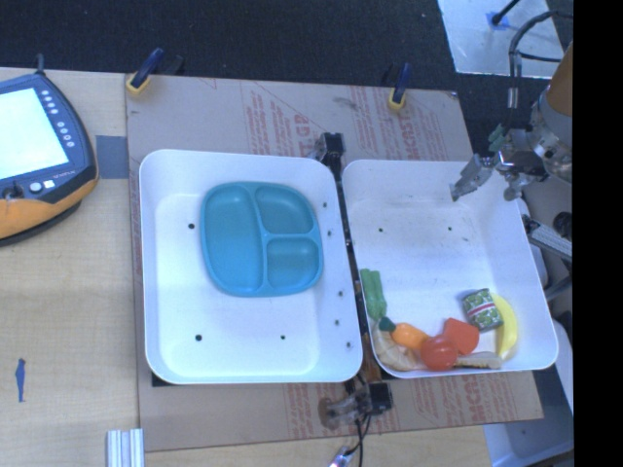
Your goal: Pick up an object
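At the right edge of the frame the gripper (491, 176) hung over the upper right corner of the right bin (428, 251), its two fingers splayed apart and nothing between them, so the jaws stood open and empty. The things to be picked lay well away from it, bunched along the lower edge of that same bin: a green piece (373, 294) against the left wall, an orange carrot-like toy (410, 336), a red tomato-like toy (440, 355) touching a red-orange piece (461, 336), a small green can (480, 307) and a yellow banana (506, 327) just beside it near the lower right corner. The left bin (243, 348) held a blue divided plate (261, 237), and a tablet-like pendant (39, 154) rested on the counter (68, 309) at the upper left. The pick looked not yet begun. The main risk seemed to lie in the crowding: the toys touched or overlapped, so descending jaws could strike two at once, shove one aside or close on an edge and slip off. The can and banana sat close to the bin wall, where a finger could catch the rim. Rounded, smooth shapes such as the tomato would probably squirt free of an off-centre squeeze.
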You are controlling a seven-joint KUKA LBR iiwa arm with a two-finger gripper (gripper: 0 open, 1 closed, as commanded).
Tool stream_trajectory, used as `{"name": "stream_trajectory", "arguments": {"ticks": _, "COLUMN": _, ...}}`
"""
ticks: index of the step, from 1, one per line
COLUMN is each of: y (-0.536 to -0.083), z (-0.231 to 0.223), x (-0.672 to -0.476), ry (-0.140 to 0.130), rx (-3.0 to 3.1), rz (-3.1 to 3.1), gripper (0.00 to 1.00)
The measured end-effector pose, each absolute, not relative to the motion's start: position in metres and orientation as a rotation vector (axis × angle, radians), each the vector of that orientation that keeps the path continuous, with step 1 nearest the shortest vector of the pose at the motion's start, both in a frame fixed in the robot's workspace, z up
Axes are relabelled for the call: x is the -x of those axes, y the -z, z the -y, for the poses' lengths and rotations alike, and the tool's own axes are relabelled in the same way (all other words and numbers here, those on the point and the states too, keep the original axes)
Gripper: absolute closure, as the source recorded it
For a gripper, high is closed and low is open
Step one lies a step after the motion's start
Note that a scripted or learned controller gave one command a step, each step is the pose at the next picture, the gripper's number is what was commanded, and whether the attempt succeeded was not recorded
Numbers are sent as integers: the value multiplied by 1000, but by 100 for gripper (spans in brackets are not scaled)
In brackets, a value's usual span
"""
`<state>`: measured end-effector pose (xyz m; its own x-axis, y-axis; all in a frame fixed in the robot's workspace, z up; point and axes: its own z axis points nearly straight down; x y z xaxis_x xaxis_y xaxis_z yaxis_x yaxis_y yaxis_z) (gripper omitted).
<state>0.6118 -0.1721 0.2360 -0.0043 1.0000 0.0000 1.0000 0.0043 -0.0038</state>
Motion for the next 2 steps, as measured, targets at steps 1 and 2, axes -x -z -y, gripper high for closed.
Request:
{"name": "stream_trajectory", "arguments": {"ticks": 1, "y": -91, "z": 205, "x": -554, "ry": -6, "rx": 2213, "rz": 2225, "gripper": 0}}
{"name": "stream_trajectory", "arguments": {"ticks": 2, "y": -91, "z": 212, "x": -497, "ry": -5, "rx": 2213, "rz": 2226, "gripper": 0}}
